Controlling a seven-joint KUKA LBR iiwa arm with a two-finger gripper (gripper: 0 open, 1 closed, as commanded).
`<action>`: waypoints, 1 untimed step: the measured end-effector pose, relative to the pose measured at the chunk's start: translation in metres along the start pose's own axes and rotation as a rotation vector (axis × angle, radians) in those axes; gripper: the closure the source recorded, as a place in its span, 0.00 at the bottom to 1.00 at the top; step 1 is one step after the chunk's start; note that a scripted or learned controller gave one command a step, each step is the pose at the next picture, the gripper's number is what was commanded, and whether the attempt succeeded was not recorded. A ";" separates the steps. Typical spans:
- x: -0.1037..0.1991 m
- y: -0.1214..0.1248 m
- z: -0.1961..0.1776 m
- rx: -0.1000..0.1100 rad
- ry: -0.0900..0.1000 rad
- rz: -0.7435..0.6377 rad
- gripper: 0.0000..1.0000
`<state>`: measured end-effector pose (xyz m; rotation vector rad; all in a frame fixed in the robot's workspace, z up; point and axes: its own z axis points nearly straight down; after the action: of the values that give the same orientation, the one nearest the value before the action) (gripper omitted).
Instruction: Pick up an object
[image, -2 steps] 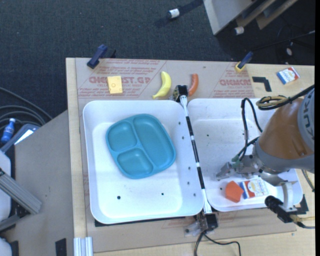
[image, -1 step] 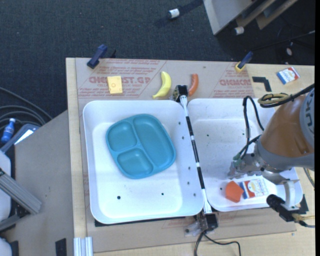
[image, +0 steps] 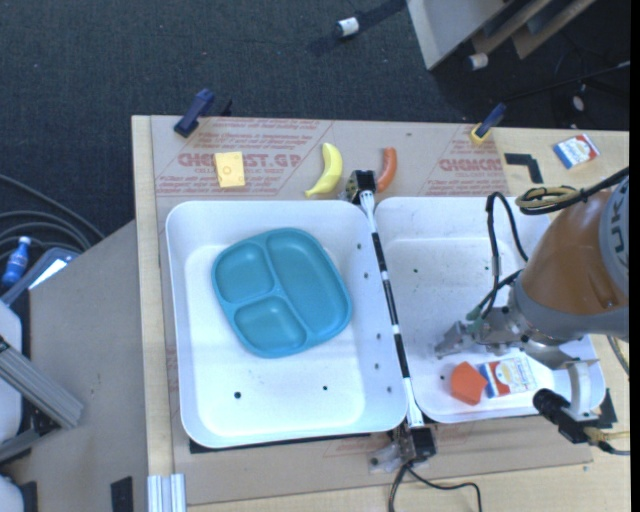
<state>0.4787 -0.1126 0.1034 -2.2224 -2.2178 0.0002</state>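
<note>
The grey arm with its orange band (image: 585, 265) runs off the picture's right edge and covers the right part of the right-hand shallow white bin (image: 430, 235). Its two-finger gripper (image: 470, 335) is a dim tangle of grey metal, too small to read. The small white printed card (image: 512, 376), beside the orange block (image: 466, 383) near that bin's front edge, is partly hidden by the arm, its print unreadable.

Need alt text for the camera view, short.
The arm's tool hangs low in the right bin, just above an orange object and a small printed box. The left bin holds a blue divided plate.
</note>
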 end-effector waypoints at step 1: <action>0.004 0.000 0.019 0.002 0.001 -0.001 0.00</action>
<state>0.4784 -0.1086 0.0841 -2.2197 -2.2178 0.0015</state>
